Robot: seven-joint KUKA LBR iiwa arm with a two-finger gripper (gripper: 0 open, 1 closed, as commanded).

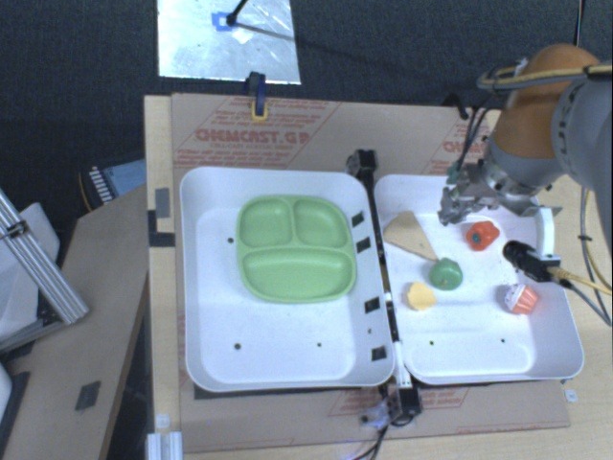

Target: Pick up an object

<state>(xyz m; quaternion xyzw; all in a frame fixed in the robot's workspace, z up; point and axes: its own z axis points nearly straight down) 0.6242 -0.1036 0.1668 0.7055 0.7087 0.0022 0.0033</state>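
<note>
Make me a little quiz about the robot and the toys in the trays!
1. True or false: the green plate sits in the left bin.
2. Which toy lies nearest the gripper? A) red pepper B) yellow piece C) cupcake
3. Fill in: the tan wedge lies in the ____ bin.

Key: 1 true; 2 A; 3 right.

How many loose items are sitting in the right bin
5. Tan wedge at the left, green round piece mid-bin, yellow piece below it, red-orange piece beside the pincer, pink cup-like piece far right. The arm may hide more.
</note>
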